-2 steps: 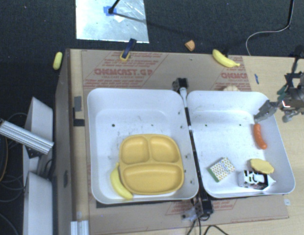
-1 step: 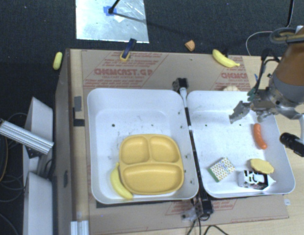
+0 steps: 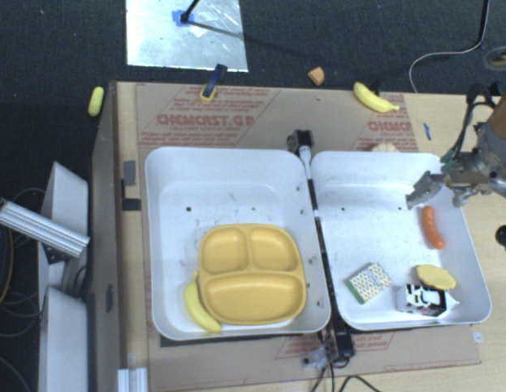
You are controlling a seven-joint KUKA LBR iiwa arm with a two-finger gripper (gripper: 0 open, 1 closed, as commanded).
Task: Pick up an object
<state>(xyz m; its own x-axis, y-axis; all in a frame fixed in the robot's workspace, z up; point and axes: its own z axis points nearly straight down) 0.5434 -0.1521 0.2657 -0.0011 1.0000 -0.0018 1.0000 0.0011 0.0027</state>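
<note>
Sausage (image 3: 432, 227), orange-red, lies in the right bin (image 3: 359, 178) near its right wall, just below the gripper (image 3: 437, 188). Gripper hangs over the upper right corner of that bin; one grey finger (image 3: 421, 190) points down and left, and whether the fingers are spread or closed cannot be told. Nothing is seen between them. Small patterned box (image 3: 369, 282) lies near the front of the same bin, and a black-and-white carton (image 3: 423, 300) with a yellow piece (image 3: 436, 277) on top sits in the front right corner. Left bin (image 3: 179, 178) holds a yellow divided plate (image 3: 251, 273), with a banana (image 3: 197, 305) touching its left edge. A second banana (image 3: 374, 98) lies on the bench beyond the bins.
</note>
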